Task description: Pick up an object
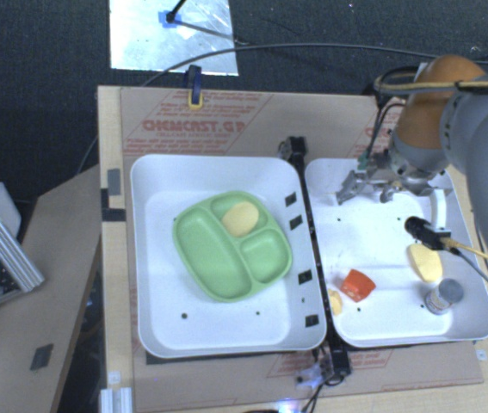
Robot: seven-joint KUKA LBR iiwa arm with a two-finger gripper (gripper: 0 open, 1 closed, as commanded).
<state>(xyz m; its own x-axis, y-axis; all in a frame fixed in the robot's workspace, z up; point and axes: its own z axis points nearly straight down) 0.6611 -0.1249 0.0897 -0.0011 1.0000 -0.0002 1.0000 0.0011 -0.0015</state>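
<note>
Orange block (358,284) nearest, right bin (476,317) front. My jaws (373,188) hang over bin's back, spread, nothing gripped — approach step. Next: pick target, come down square.

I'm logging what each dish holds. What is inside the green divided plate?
The green plate in the left bin holds one pale yellow rounded item in its upper compartment. The other two compartments look bare. What lies beneath the item is covered.
</note>
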